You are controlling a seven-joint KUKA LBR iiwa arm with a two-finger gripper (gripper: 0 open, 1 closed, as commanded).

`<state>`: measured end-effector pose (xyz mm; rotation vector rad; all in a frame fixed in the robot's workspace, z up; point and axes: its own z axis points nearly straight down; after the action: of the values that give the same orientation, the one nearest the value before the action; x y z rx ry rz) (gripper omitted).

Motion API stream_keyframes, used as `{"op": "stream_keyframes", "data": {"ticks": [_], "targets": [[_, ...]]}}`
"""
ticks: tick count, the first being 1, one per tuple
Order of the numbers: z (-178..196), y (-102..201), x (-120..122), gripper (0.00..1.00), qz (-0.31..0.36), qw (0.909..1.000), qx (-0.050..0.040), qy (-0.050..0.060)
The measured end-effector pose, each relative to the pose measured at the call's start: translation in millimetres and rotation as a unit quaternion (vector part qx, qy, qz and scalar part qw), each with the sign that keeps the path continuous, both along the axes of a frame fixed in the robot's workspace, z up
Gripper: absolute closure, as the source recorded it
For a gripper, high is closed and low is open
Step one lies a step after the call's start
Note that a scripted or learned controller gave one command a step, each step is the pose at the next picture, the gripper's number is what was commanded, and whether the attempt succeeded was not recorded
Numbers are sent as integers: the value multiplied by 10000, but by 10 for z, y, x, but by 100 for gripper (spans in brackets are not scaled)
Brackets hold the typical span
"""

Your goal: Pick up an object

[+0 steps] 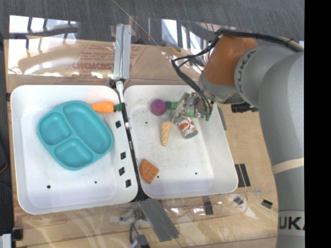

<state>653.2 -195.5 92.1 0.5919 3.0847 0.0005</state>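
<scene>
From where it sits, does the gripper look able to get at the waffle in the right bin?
Probably yes. The gripper is over the same bin, by the can. The waffle lies flat near the front left corner, apart from the cone, nothing on it. The bin wall is close, which may crowd the grasp.

Single fixed cam above the desk (243, 138), looking down at a slant. Both white bins in frame: left bin (31, 190) at left, right bin (207, 174) at centre. Arm (279, 97) enters from frame right. Mid-range, whole workspace visible.
</scene>
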Motion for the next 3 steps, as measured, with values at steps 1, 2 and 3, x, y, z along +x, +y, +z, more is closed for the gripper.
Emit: {"op": "stream_keyframes", "data": {"ticks": [1, 2, 3], "targets": [[34, 655, -204, 100, -851, 9964, 3, 7], [1062, 1279, -278, 100, -1308, 9914, 6, -53], [1118, 1278, -292, 100, -1281, 9918, -6, -13]]}}
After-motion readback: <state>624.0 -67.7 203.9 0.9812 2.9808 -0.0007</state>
